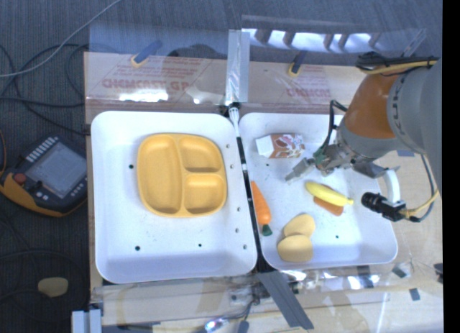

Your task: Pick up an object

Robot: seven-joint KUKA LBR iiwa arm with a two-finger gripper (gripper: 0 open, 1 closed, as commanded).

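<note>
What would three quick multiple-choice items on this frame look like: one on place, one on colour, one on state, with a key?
1. Where does the yellow divided tray lie?
A. In the left bin
B. In the right bin
C. On the floor

2. What colour is the carrot by the divider between the bins?
A. Blue
B. Orange
C. White

3. How does the banana stand to the gripper?
A. Clamped between its fingers
B. Lying on the bin floor, apart from it
C. Lifted above the bin

Key: 1 A, the yellow divided tray sits in the middle of the left bin. 2 B, the carrot is orange with a green end, at the right bin's left edge. 3 B, the banana lies flat on the bin floor, below the gripper with a gap between them.
</note>
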